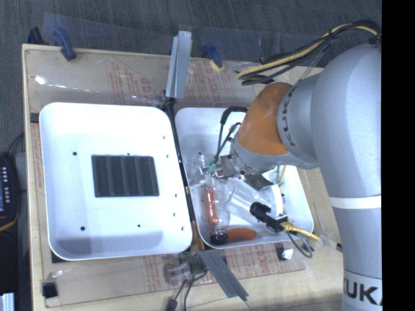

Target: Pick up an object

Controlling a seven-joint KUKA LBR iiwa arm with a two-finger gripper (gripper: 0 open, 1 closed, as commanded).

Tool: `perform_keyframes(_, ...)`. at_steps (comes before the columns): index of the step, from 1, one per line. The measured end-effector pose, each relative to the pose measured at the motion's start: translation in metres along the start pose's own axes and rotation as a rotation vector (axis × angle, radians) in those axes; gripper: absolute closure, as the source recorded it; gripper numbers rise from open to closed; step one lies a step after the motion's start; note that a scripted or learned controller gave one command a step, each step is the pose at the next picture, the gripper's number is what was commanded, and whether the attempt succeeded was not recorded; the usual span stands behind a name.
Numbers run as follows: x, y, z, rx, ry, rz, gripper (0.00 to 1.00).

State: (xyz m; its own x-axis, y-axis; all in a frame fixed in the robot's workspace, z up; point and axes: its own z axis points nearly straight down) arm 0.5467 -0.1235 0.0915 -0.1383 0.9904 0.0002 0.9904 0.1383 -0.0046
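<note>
At the near wall of the right bin (194,131) you see an orange sausage-shaped thing (243,234), behind it a clear bottle (214,203), and above them the pincer (219,168) hangs low, wide or narrow you cannot tell, so I judge nothing is lifted yet.

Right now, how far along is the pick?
Done: the hand is down in the right white bin, at the clear plastic tube with red-orange filling. In hand: nothing visibly lifted; that tube lies on the bin floor. Left: grasping and raising an object.
</note>
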Motion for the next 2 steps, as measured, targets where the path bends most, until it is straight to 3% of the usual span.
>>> perform_keyframes(1,-0.002,0.077,-0.001,-0.001,-0.011,0.032,0.0)
perform_keyframes(2,-0.017,0.009,-0.002,-0.008,-0.001,-0.067,0.0)
